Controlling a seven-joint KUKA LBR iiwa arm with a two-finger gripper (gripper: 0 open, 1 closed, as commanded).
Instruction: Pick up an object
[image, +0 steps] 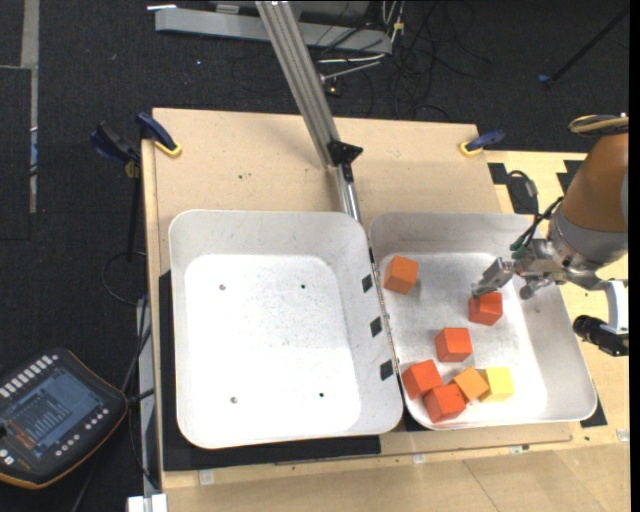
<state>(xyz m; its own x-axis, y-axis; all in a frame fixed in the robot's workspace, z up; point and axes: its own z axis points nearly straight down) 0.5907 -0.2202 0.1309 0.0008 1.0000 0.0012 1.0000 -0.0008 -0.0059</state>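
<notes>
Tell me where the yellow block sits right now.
The yellow block lies in the right bin, near its front edge, touching the orange block on its left, below the claw.

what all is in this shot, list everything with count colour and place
small cubes: seven, red, orange and one yellow, right bin; one red cube sits at the gripper's tip
shallow plastic bins: two, white, side by side, left bin, right bin
wooden bench top: one, tan, under the bins
handheld control pendant: one, grey with orange edge, floor at lower left
two-finger gripper: one, grey, over the right bin
</notes>
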